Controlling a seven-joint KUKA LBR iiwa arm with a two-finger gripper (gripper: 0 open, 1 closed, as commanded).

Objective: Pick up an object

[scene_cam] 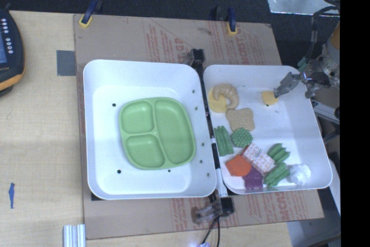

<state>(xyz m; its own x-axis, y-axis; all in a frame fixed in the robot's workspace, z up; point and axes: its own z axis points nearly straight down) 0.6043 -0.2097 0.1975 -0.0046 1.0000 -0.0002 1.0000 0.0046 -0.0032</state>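
So the worktop (40, 142) is light wood with a big cardboard sheet (173, 37) clamped on it, blue and yellow clamps at about 11 and 12 o'clock along its top edge. The cardboard has red print running in strips, but it's too small and slanted to read.

Left white bin (98, 182) holds a green divided plate (156, 133) with three compartments, sitting pretty much dead centre. Right white bin (306, 118) has all the small stuff: a yellowish ring-shaped pastry (224, 96) at about 10 o'clock in the bin, a tan cookie-looking piece (240, 118) just below it, a round green bumpy thing (241, 137) and a green pod (223, 140) beside that. Down at 6 o'clock there's a crowded pile: orange piece (237, 165), purple piece (253, 179), a pink and white packet (258, 158) with print I can't make out, green beans (278, 162), and a whitish crumpled thing (299, 172) that's hard to identify.

A small yellow block (269, 98) sits at about 1 o'clock in the right bin, on its own.

The gripper (286, 85) comes in from 3 o'clock, the arm mostly cut off at the edge. Its grey tip is just beside the yellow block, on the block's upper right. Can't tell whether it touches it, and can't tell if the fingers are open or closed, they blur into one grey shape.

Far left, a dark and orange handheld controller (8, 49) is cut off by the frame.
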